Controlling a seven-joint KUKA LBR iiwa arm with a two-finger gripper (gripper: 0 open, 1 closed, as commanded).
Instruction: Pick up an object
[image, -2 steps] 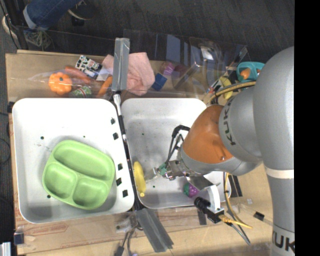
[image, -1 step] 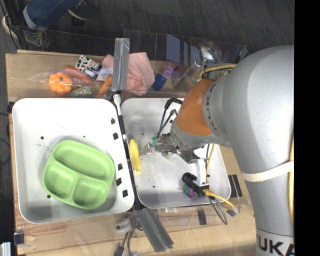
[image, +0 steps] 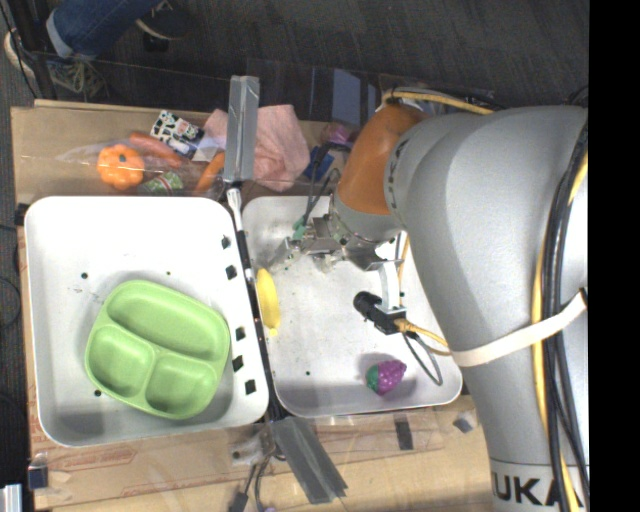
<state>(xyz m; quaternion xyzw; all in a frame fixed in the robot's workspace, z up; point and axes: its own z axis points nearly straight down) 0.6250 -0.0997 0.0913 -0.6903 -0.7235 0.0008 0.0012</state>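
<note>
Yellow object hugs right bin's left wall (gripper nearby).

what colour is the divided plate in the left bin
Light green, plain with no pattern; the divided plate shows clearly in the camera view.

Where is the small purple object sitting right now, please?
In the camera view, the purple object lies in the right bin, near its front edge, apart from the yellow object by the left wall and beside the arm.
</note>
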